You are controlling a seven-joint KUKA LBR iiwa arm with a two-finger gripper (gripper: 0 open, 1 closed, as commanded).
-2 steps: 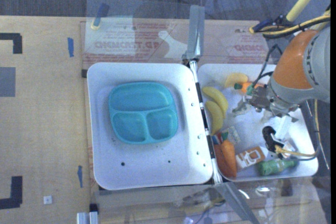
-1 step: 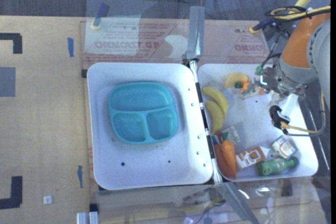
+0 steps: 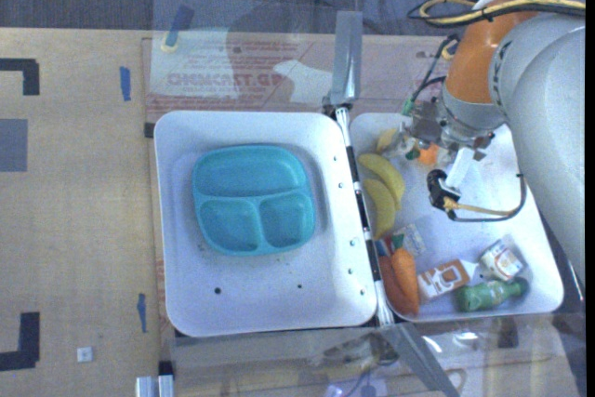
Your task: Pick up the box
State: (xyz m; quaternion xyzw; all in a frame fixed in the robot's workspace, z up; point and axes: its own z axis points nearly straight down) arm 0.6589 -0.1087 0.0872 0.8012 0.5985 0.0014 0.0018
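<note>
The box point(image 3: 443, 278), small, orange and white, lies flat near the front of the right bin point(image 3: 530, 200), between the carrot point(image 3: 403, 282) on its left and the green bottle point(image 3: 490, 295) on its right, close to both. The hand point(image 3: 444, 147) is at the far end of the same bin, near the bananas point(image 3: 382, 188), well apart from the box; I cannot tell whether it is wide or narrow.

To do this step well, I think the arm should travel toward the front of the bin, stop above the middle of the box, and turn so that it closes across the short side. It should come down straight, because the neighbours could be pushed or caught together with the box.

The left bin point(image 3: 177, 293) carries a blue divided tray point(image 3: 252, 198). Both bins stand on a wooden bench point(image 3: 74, 200) with black and blue tape marks, and grey carpet lies behind it.
</note>
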